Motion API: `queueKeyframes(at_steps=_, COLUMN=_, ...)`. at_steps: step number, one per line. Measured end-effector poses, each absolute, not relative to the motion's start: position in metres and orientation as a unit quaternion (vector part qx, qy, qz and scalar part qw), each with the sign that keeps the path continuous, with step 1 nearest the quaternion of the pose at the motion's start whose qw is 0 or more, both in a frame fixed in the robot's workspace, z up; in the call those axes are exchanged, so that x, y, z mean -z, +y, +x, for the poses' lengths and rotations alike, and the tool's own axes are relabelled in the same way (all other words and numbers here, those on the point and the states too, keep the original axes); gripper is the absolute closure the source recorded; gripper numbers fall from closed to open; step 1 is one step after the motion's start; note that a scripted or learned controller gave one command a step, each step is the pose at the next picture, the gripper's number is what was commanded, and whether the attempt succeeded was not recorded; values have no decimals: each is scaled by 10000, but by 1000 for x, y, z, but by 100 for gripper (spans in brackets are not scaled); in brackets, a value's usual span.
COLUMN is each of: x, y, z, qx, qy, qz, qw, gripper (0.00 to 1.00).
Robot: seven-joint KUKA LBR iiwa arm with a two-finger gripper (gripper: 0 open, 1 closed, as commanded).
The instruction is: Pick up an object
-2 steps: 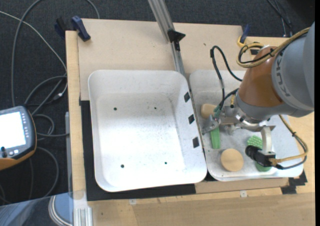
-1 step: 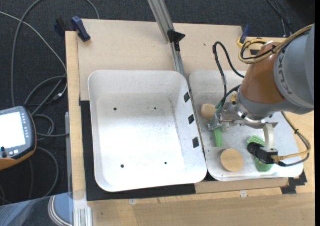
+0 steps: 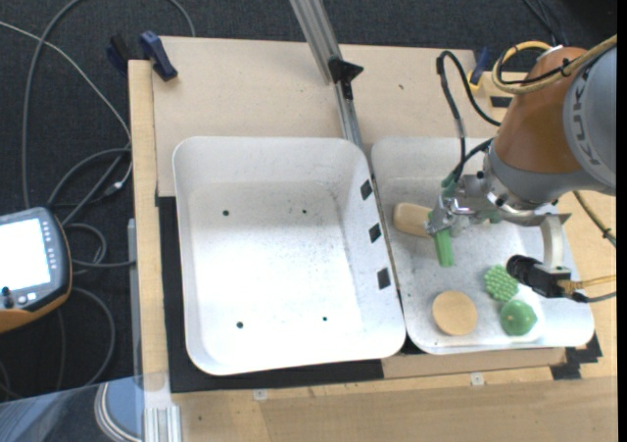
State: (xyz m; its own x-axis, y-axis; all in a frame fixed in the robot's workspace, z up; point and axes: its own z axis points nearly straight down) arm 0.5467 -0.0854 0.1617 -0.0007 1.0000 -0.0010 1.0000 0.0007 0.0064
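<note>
Item: gripper (image 3: 443,227), low in the right bin (image 3: 416,161) near its left wall; you cannot tell its state, nor whether it grips the green stick (image 3: 444,248) under it. Stick: long axis running from far edge toward near edge. Step, as judged: grasp attempt; your next move calls for a straight lift to test the hold.

Two bins are sitting side by side: the left bin (image 3: 196,185) and the right bin (image 3: 416,161). In the right bin, a disc (image 3: 455,313) is lying nearest the front, a brush (image 3: 412,218) behind it, a ball (image 3: 517,317) to its right.
</note>
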Motion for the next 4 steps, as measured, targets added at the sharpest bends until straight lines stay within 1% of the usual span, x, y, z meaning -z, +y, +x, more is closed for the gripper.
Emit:
queueKeyframes(at_steps=1, x=-218, y=-94, z=543, qx=-21, qy=7074, qz=7068, qw=30, gripper=100)
queueKeyframes(at_steps=2, x=-264, y=-99, z=548, qx=-19, qy=7074, qz=7068, qw=28, gripper=100)
queueKeyframes(at_steps=3, x=-267, y=-48, z=564, qx=-14, qy=7095, qz=7047, qw=4, gripper=100)
queueKeyframes(at_steps=4, x=-249, y=2, z=570, qx=6, qy=7094, qz=7048, qw=-24, gripper=100)
